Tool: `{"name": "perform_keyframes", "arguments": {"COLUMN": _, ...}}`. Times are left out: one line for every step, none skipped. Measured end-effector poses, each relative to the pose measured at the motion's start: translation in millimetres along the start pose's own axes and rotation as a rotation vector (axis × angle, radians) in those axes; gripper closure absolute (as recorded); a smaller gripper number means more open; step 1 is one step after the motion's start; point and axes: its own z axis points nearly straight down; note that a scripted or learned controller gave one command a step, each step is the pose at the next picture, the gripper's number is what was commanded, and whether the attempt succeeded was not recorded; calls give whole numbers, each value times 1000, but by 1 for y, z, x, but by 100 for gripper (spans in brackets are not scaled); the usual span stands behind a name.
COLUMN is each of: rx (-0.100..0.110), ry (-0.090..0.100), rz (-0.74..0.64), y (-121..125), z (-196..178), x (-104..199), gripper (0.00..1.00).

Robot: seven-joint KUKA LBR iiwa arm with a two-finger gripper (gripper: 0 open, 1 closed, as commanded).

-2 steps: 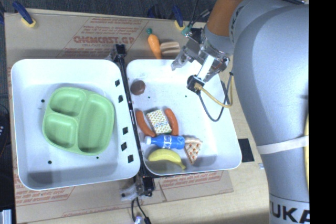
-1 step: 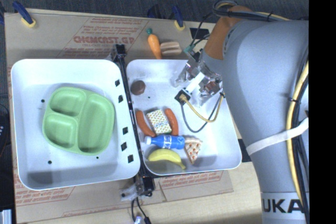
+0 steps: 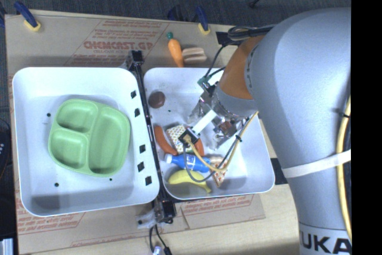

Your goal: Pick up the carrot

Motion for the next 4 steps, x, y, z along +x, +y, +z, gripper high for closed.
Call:
{"name": "perform_keyframes", "arguments": {"rx": -1, "ry": 3, "rz": 101, "y": -55, "z": -101, "x": 45, "gripper": 0}}
{"name": "perform_keyframes", "arguments": {"rx": -2, "ry": 2, "rz": 291, "y": 0, "z": -36, "x": 55, "gripper": 0}}
{"name": "perform_keyframes", "arguments": {"rx": 3, "ry": 0, "rz": 284, "y": -2, "z": -46, "x": 56, "gripper": 100}}
{"name": "perform_keyframes", "arguments": {"rx": -1, "ry": 3, "rz": 333, "y": -11, "z": -128, "x": -32, "gripper": 100}}
